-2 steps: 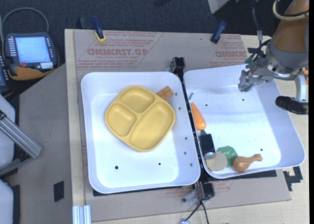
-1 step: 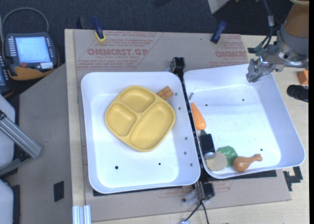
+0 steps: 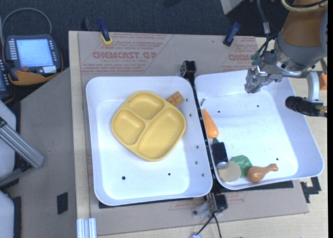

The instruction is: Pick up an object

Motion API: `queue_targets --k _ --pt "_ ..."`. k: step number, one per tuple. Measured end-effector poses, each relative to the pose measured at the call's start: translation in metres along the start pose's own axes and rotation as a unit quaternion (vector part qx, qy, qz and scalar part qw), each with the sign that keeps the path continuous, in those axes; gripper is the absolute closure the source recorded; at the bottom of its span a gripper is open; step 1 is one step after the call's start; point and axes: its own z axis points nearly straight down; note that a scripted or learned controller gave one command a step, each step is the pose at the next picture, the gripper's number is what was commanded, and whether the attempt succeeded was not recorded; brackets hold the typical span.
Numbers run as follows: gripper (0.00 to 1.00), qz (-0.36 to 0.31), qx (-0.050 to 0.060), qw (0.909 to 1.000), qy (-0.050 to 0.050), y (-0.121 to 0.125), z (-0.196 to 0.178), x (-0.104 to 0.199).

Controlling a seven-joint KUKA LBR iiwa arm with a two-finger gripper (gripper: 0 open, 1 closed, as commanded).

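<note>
My gripper [image 3: 253, 85] hangs over the far edge of the right bin [image 3: 270, 127], with nothing visible between its fingers. An orange carrot [image 3: 209, 123] lies along that bin's left wall. Below it sit a black block [image 3: 219, 152], a pale round piece [image 3: 229, 172], a green item [image 3: 242, 162] and a brown drumstick-shaped toy [image 3: 261, 171], all clustered in the near left corner. These objects lie well forward and left of the gripper.
The left bin [image 3: 104, 169] holds a yellow divided plate [image 3: 149, 125] with a small brown block [image 3: 175, 98] at its far right edge. A black divider [image 3: 193, 96] runs between the bins. A pendant with a screen [image 3: 32, 54] sits off the bench at left.
</note>
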Motion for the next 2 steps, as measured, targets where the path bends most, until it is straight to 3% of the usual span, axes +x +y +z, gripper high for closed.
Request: queue_targets --k 2 --pt "1.00 0.000 0.001 1.0000 0.000 -0.041 0.012 0.091"
